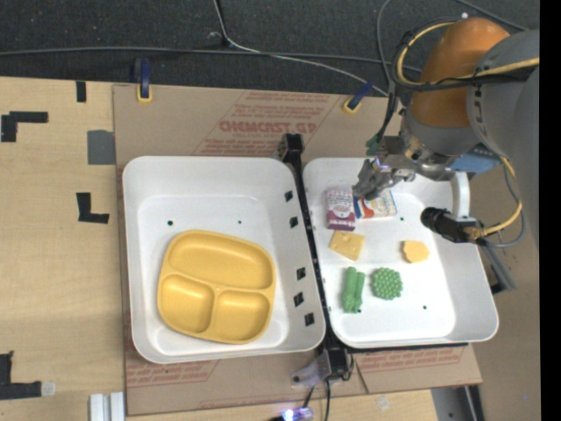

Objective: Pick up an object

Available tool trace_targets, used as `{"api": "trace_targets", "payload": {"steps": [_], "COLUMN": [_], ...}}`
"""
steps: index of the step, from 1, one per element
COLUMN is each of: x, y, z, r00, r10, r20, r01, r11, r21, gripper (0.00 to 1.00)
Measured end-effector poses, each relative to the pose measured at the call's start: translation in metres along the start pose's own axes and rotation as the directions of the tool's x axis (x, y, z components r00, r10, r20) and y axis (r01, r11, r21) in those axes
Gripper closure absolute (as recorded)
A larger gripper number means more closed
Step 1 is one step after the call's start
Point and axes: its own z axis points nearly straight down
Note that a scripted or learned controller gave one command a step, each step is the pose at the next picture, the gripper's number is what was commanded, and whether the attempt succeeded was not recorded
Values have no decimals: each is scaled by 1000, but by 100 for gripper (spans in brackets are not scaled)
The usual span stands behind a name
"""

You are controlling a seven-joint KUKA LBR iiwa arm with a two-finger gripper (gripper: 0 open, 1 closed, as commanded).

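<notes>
Nothing has been lifted yet, as far as the view shows: every item lies on a bin floor, so the grasp and the lift are both left to do. The left bin [140, 235] holds a yellow divided tray [215, 286] that fills much of its floor, sitting toward the near side. The right bin [465, 314] carries the small things — a pink-and-white packet [339, 207] near the dividing wall, a red-white-and-blue card [380, 205] just beside it, a yellow wedge [347, 245] below the packet, an orange piece [415, 252] further right, a green pod [352, 289] and a green knobbly ball [387, 283] close together toward the near edge. The gripper [375, 182] is low over the far part of the right bin, above the card and next to the packet; whether it is wide, narrow or closed on anything I cannot tell — it is dark and small against the clutter. The packet and card are the likeliest targets, judging by its position. Room is tight there: the central wall stands just left of the packet, and the far rim is near. The right and near-right floor is more open.
</notes>
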Motion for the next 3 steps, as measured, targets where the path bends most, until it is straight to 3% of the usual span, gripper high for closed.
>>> {"api": "trace_targets", "payload": {"steps": [2, 3], "x": [107, 156], "y": [-14, -29], "z": [12, -4], "r00": [1000, 1000], "r10": [0, -1], "r20": [0, -1], "r01": [0, 1], "r11": [1000, 1000], "r21": [1, -1], "gripper": [100, 100]}}
